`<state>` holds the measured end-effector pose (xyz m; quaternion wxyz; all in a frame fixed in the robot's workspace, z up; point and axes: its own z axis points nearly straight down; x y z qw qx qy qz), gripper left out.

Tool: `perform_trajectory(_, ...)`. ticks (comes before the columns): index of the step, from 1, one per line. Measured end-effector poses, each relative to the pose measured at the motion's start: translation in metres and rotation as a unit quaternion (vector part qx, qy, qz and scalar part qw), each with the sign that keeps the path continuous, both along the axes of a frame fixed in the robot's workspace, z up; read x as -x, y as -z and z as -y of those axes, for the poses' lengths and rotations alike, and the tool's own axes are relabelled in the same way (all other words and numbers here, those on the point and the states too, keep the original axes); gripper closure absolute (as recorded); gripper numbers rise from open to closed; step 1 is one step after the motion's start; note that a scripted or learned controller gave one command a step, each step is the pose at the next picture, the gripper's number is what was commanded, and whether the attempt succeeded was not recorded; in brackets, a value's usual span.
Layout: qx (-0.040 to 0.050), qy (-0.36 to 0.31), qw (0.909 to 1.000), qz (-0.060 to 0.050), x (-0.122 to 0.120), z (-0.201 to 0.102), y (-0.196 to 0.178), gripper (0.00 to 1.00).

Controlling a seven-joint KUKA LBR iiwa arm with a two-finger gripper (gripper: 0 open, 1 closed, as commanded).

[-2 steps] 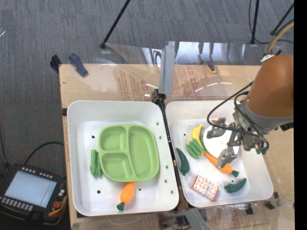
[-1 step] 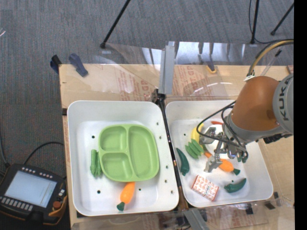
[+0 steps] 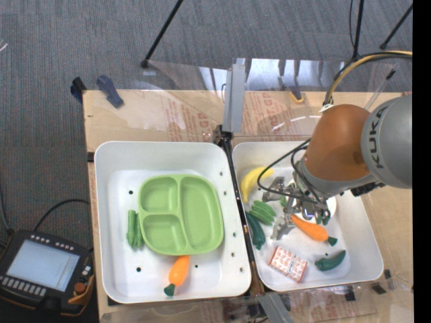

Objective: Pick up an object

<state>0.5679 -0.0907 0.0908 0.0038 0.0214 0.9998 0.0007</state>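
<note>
**Camera view: my jaws low in the right bin, beside the carrot**

Camera view puts my jaws [image 3: 291, 215] down in the right bin [image 3: 367, 231], the one toward the tabletop's right edge. They look spread, with nothing between them that I can make out. One metal finger [image 3: 280, 228] reaches down toward the bin floor just beside the orange carrot [image 3: 311, 229].

My likeliest target is that carrot. It lies flat near the bin's middle, long axis slanting from upper left to lower right, green top toward the bin's right wall.

What could go wrong: the carrot is tapered and smooth, so if I close across its slant, not square to it, I judge it may squirt out. Clutter is close too. A green pod [image 3: 263, 211] and a dark green vegetable [image 3: 256, 230] sit just left of my jaws, a yellow banana [image 3: 253, 181] beyond them, and a red-and-white packet [image 3: 288, 263] near the front rim. A finger could snag one and nudge the carrot away.

The left bin [image 3: 108, 180] holds a green divided plate [image 3: 180, 215], another carrot [image 3: 177, 274] and a green pod [image 3: 135, 229].
</note>
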Motion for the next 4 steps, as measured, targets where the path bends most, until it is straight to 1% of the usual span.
perform_trajectory(1,0.0033,-0.006,0.9996,0.027,0.074,0.02,-0.011,0.0)
perform_trajectory(2,0.0,-0.048,0.9988,-0.001,-0.006,-0.012,0.002,0.0)
perform_trajectory(3,0.0,-0.051,0.9987,-0.001,-0.006,-0.013,-0.008,1.0)
perform_trajectory(4,0.0,-0.051,0.9987,-0.001,-0.006,-0.013,-0.008,0.0)
